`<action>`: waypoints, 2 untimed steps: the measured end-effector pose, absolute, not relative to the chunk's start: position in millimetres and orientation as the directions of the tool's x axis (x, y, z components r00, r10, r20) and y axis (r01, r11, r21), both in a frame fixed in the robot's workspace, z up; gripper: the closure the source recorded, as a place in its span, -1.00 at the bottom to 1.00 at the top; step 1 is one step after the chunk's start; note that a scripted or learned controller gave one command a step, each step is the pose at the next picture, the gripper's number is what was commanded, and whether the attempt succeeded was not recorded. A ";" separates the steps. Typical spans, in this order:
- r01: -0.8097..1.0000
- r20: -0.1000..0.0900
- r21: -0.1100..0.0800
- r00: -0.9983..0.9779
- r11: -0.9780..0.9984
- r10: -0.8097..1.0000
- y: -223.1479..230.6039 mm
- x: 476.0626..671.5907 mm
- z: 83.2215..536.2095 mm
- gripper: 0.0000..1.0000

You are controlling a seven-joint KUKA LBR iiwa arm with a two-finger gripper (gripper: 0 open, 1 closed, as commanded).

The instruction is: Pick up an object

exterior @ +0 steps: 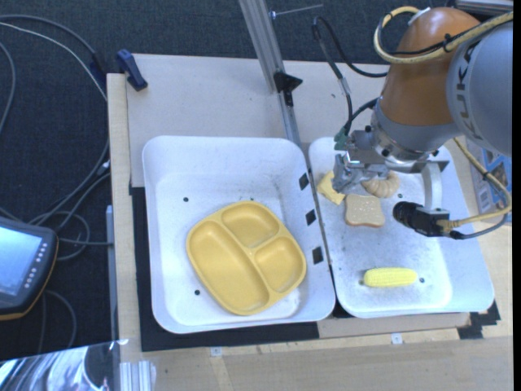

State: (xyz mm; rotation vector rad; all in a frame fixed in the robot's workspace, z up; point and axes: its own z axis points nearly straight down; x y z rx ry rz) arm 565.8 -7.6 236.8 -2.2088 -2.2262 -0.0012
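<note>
Here, tool (348,179) over right bin (468,279) (grip state unclear) | corn (390,278) long axis left-right

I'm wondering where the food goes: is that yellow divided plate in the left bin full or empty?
Empty. The yellow plate lies flat in the left bin, all three compartments bare; the corn cob and toast slice lie in the right bin.

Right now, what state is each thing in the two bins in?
claw: low in the right bin, over the food pile
yellow divided plate: flat in the left bin
bread slice: lying flat
corn cob: on its side, apart
cheese wedge: by the bin wall
</note>
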 end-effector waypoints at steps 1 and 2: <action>1.000 0.003 -0.005 -0.006 0.006 1.000 38.4 550.1 227.5 1.00; 1.000 0.003 -0.006 -0.007 0.007 1.000 86.2 532.4 223.6 1.00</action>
